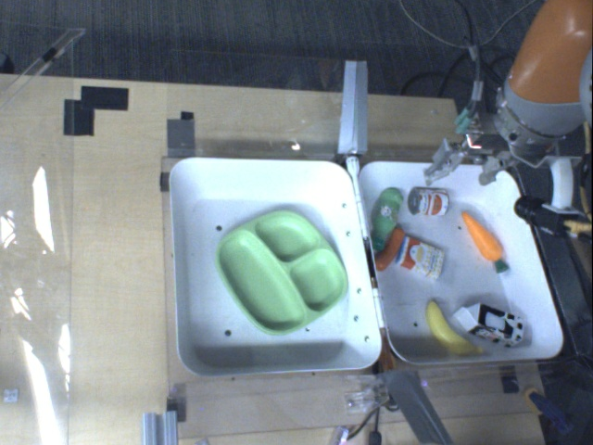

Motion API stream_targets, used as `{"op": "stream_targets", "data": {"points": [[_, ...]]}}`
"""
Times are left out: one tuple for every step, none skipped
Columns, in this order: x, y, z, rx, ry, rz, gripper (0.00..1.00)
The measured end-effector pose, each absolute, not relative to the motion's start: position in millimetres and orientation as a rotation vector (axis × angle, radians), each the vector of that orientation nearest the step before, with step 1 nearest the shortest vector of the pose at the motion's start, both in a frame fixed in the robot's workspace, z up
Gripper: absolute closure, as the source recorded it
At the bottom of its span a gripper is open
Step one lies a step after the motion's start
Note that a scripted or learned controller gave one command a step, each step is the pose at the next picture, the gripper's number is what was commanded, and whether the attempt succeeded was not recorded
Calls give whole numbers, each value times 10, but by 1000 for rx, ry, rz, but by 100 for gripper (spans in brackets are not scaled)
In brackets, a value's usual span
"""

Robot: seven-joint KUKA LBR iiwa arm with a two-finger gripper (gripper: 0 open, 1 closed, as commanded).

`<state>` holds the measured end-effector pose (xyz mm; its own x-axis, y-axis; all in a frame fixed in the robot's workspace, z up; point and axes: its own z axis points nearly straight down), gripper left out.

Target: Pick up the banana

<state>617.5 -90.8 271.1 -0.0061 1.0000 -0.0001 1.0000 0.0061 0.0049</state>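
Camera view: yellow curved banana (447,329) is lying untouched near the front of the right shallow white bin (537,267), beside a black-and-white box (498,324). Gripper (468,160) is hovering over the bin's far edge, fingers spread, holding nothing. Pick not yet started; approach, grasp and lift all remaining.

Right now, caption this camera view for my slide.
Gripper above the right bin's far edge; banana lies near its front edge, untouched.
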Motion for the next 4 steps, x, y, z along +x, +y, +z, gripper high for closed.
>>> {"op": "stream_targets", "data": {"points": [[5469, -1081, 2438, 2175, 2261, 5, 0], [4931, -944, 1083, 1972, 2443, 4, 0], [4957, -937, 1197, 1966, 2440, 10, 100], [4956, -937, 1197, 1966, 2440, 10, 0]]}}
